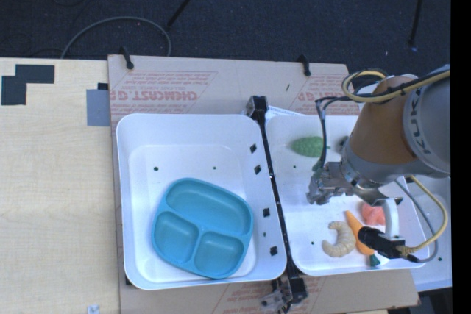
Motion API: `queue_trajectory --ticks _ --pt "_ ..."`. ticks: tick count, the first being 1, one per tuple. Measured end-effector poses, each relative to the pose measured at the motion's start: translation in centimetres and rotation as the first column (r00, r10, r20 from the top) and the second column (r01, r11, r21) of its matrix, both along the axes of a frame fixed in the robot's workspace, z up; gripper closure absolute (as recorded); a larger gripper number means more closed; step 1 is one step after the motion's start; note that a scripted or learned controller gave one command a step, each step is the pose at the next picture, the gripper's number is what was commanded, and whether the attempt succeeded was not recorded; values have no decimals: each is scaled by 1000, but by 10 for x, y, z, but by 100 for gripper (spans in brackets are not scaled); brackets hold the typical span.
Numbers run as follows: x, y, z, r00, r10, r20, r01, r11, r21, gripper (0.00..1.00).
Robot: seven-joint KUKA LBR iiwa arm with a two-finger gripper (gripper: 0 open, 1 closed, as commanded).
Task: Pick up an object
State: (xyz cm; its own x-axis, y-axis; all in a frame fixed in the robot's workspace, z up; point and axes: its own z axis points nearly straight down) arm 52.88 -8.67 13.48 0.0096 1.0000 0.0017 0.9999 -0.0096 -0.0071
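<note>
While hanging low over the right bin, gripper state: cannot tell. Green piece just behind; croissant and carrot nearer front. Blue tray in left bin.

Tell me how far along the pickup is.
Nothing looks picked up yet. The pincer is low in the right bin, below the green toy; its grip is unclear. The shrimp, carrot and pink piece lie on the floor. Grasping and lifting remain.

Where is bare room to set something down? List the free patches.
Left bin: bare floor behind the blue tray. Right bin: bare strip beside the divider, before the gripper. Crowded: the near right corner, with croissant, carrot and pink piece.
</note>
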Motion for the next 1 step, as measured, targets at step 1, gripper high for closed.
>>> queue_trajectory --ticks 1 --pt "8 2 60 1000 10 10 -10 1000 -2 100"
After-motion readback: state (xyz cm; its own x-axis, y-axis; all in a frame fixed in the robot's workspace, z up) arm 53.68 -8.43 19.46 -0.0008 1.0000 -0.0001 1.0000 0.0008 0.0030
